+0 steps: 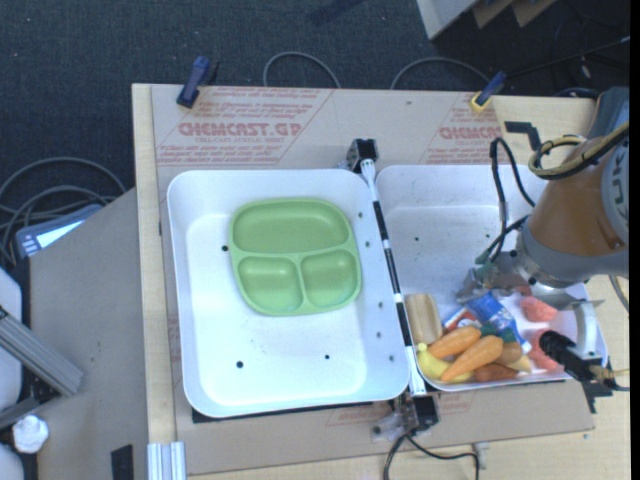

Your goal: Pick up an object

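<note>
The right bin [430,203] holds a heap of toy food at its front. In the heap are two orange carrots [468,351], a yellow piece [428,364], a tan bread-like block [424,317], a blue and white item [494,313] and red pieces [542,309]. My gripper [483,282] hangs low over the heap's back edge, just above and to the left of the blue item. The grey wrist and the orange band [570,213] hide its upper part. I see nothing held in the gripper.
The left bin [200,298] carries a green divided plate [296,254]. A black divider strip [380,243] runs between the bins. Black cables [510,183] loop off the arm over the right bin's back. Blue clamps [194,81] sit at the board's far edge.
</note>
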Controlling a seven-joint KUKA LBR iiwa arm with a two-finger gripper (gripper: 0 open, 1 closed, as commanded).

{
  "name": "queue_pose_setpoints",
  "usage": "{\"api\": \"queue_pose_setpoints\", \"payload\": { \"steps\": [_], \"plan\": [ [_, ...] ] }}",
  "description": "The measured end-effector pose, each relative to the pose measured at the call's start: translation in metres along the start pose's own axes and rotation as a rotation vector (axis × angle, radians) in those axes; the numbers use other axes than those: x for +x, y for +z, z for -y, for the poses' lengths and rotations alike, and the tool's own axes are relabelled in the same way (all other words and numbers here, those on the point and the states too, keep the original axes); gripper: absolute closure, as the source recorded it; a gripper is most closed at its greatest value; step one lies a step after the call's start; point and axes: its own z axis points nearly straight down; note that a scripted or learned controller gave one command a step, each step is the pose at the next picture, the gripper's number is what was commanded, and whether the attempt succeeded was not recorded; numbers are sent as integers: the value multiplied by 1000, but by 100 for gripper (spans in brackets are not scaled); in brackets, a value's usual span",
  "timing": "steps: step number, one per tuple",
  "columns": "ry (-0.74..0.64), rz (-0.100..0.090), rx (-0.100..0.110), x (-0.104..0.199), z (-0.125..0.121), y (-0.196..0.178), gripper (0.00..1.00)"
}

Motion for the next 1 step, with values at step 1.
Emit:
{"api": "queue_pose_setpoints", "payload": {
  "steps": [1],
  "plan": [
    [-2,-2,1,48,-46,-90,100]
  ]
}}
